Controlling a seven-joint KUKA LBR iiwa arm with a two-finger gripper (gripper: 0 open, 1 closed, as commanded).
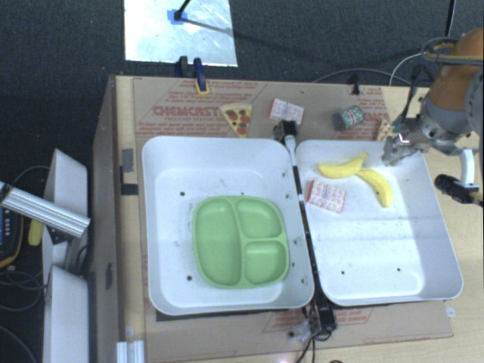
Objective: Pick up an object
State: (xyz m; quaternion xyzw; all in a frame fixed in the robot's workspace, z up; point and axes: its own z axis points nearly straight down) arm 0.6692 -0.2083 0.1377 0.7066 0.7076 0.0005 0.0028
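- nearest to me, the left bin carries a green divided plate, lying flat and well apart from the arm; i judge it a poor pick.
- the right bin holds a small red-and-white packet by the centre divider and, beyond it, two yellow bananas lying together near the far wall.
- my claw hangs at the far right corner of that bin, just beside the bananas; i cannot tell how it is set, and nothing shows in it.
- i judge the step as approach, grasp not yet made; next move calls for shifting left over a banana and descending.
- farthest, on the tabletop, a pizza-slice toy, a wrapper and a small can lie outside the bins; the bin wall is the near hazard.
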